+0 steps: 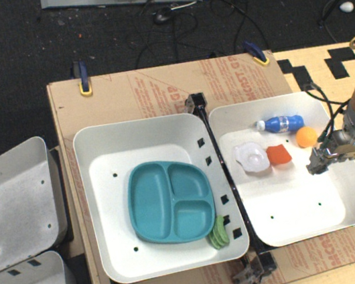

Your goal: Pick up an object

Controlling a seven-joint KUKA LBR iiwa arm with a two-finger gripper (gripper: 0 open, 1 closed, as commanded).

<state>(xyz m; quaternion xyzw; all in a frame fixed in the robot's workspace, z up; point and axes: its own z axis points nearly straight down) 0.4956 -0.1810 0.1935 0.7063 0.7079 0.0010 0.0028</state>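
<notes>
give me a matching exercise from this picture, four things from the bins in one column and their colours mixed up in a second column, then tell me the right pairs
Things:
1. divided plate in the left bin
2. ball in the right bin
3. bottle lying at the far side of the right bin
4. block beside the clear cup

Colours:
A. red-orange
B. blue with a white cap end
C. teal
D. orange

Right pairs: 1-C, 2-D, 3-B, 4-A.
</notes>
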